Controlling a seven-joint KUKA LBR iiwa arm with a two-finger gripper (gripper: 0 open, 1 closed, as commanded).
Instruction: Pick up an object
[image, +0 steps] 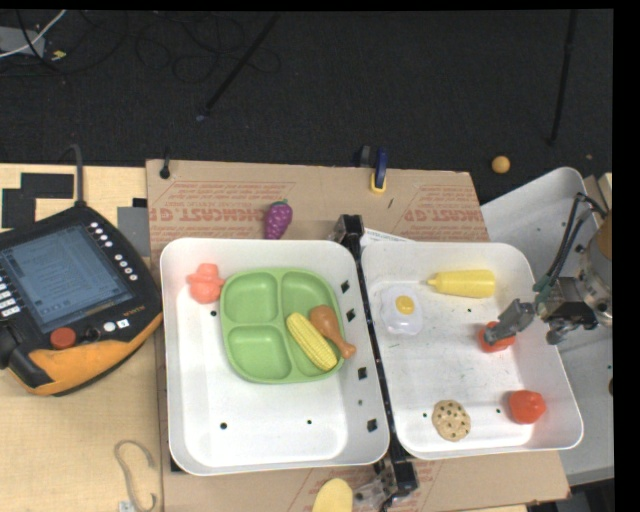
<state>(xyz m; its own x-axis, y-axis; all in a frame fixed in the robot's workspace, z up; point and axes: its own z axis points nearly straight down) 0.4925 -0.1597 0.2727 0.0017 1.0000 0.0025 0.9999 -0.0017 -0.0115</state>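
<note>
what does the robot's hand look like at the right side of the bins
The hand is small, made of dark grey metal, with a slim grey finger reaching in over the right bin. Dark cables curve up behind it. It is partly cut off at the right, so any markings are too small to tell.

The arm (590, 290) at the right bin's right rim is cut off by the picture's right side, and its gripper (520, 318) is too blurred to read. A red object (495, 340) beneath it is partly covered. A yellow toy (333, 495) at the near edge is cropped.
</note>
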